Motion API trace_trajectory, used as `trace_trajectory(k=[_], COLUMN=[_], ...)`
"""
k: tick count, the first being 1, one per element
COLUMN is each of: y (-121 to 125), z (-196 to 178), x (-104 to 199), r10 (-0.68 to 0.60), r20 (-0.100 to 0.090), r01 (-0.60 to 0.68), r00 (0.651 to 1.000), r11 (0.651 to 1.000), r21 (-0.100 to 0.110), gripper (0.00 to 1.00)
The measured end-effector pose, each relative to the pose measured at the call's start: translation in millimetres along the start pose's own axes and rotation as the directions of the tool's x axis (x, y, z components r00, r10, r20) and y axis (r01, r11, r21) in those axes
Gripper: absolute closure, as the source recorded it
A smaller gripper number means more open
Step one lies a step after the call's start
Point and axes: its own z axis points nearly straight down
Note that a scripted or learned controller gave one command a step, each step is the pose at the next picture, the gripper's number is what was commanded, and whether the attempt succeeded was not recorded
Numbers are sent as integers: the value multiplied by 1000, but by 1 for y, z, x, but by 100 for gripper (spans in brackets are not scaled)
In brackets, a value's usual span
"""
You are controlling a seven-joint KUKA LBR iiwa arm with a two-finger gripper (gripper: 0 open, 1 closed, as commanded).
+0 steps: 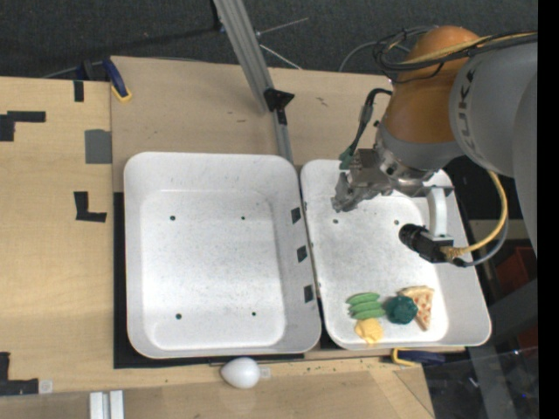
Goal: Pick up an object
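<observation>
Several small objects lie at the near end of the right bin: a green pea pod, a yellow piece, a dark teal lump and a tan pizza-like slice. My gripper hangs over the far left part of the right bin, well away from those objects. Nothing shows between its fingertips.
The left bin sits beside the right one. A white egg-like object rests on the bench outside, in front of the left bin. A grey metal post slants down to the gap between the bins. Black cable hardware hangs over the right bin.
</observation>
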Motion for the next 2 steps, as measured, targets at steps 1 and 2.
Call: trace_trajectory(k=[1, 2], y=[-14, -18], z=[-6, 0], x=[45, 99], r10=[-1, -1], r20=[0, 0], r01=[1, 1], r00=[1000, 1000], r11=[1000, 1000], r21=[-2, -1], gripper=[100, 100])
